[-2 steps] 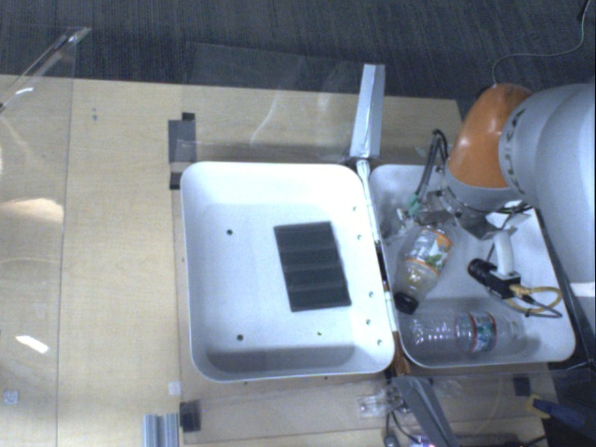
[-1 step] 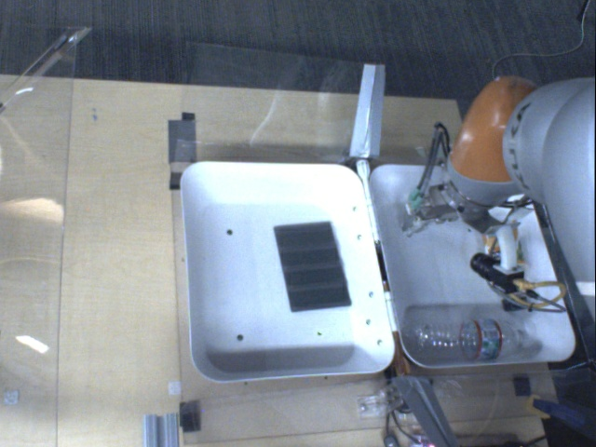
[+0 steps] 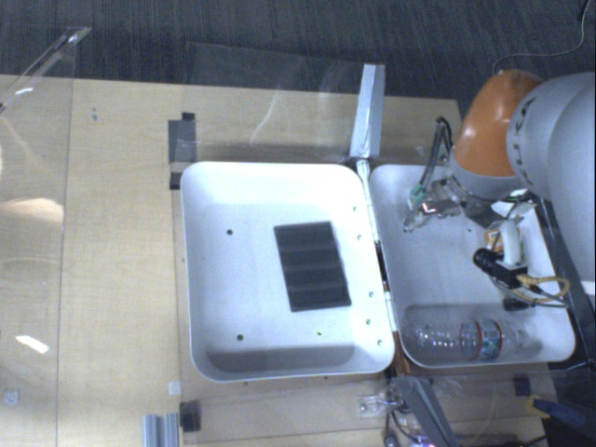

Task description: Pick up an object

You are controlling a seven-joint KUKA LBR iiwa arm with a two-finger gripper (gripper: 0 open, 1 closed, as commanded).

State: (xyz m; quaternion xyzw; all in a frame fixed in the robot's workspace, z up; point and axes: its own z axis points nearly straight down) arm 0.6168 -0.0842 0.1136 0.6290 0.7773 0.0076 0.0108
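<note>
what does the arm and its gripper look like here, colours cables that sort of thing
The arm is bulky and rounded, pale grey, with a glossy orange band above the wrist. Thin dark cables run down from the band to the gripper, a small metallic piece with a spot of green on it. It is too small and blurred to make out more.

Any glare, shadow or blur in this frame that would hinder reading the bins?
Camera view: soft overall; glare streaks on the clear panel at left; shadow pools along the left bin near wall; the clear bottle in the right bin is low-contrast against white.
</note>
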